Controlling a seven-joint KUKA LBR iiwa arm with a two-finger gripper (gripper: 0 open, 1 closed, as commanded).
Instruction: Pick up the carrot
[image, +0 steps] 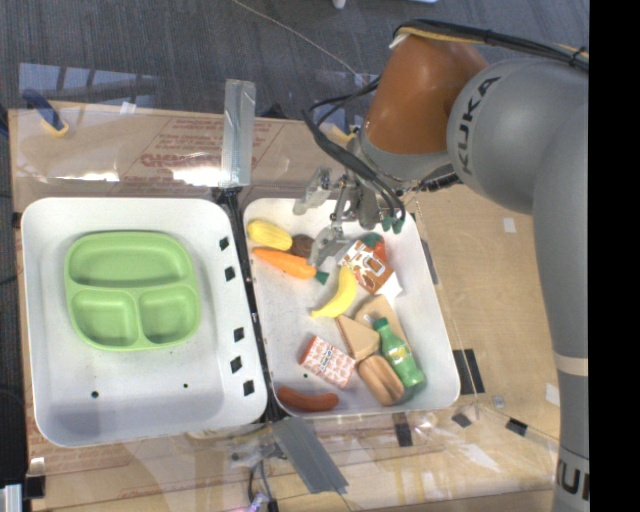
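1. The carrot (284, 263) lies in the right bin (436, 330), near its upper left corner.
2. A yellow piece (269, 234) sits just above the carrot; a banana (337, 293) lies just to its lower right.
3. The gripper (338, 225) hangs just right of the carrot, apart from it.
4. A green tray (131, 290) rests in the left bin (45, 400), well left of the carrot.

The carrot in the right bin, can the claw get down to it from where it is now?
Probably yes. The carrot lies uncovered on the bin floor, with the claw just above and to its right. The banana and a yellow piece lie close, so clearance is tight.
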